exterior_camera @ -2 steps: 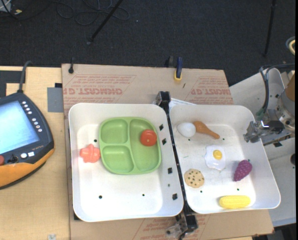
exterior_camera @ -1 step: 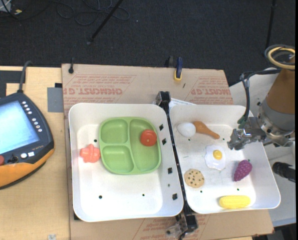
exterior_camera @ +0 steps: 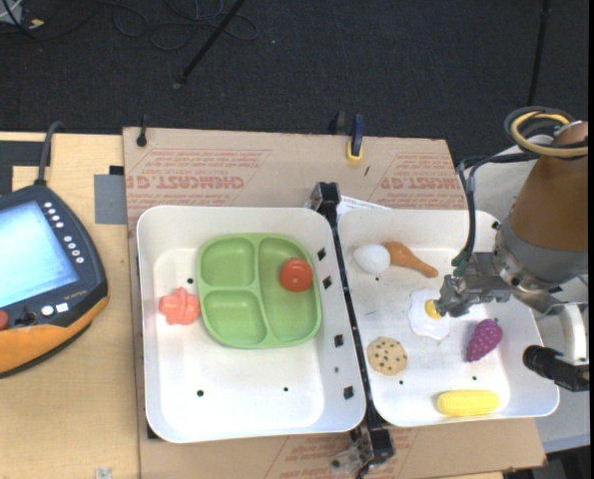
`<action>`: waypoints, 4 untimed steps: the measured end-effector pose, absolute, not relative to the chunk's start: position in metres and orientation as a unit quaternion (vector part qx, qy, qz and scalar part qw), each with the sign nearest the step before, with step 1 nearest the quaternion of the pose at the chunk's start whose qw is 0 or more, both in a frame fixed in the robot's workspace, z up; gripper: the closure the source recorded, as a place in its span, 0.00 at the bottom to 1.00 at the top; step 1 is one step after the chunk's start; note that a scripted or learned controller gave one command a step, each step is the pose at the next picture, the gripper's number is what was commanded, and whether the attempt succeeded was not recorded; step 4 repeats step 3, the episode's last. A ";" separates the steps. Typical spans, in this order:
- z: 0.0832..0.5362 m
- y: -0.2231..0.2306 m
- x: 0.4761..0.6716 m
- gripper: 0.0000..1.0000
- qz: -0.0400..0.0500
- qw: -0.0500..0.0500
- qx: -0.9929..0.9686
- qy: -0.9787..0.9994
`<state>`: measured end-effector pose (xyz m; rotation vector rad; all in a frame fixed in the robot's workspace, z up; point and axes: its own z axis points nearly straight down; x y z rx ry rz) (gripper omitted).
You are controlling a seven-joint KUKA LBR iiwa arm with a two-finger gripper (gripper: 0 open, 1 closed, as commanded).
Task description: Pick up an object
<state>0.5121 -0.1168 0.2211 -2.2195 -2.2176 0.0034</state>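
Currently the fried egg toy [exterior_camera: 428, 314], lying in the right bin [exterior_camera: 516, 407] directly beneath the jaws, is judged light, flat and slippery, best pinched at its rim; jaw state cannot be told.

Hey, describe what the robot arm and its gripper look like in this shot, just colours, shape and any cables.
The arm is a thick rounded body with an orange-brown upper section and a grey section below it. A yellowish coiled cable loops at its top, and a dark cable runs down its left side. The gripper is a small dark grey metal assembly, blocky in shape.
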 end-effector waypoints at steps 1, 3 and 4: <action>0.215 -0.065 0.501 1.00 0.001 0.002 -0.707 -0.707; 0.229 -0.029 0.499 1.00 0.001 0.001 -0.707 -0.707; 0.229 -0.029 0.499 1.00 0.001 0.001 -0.707 -0.707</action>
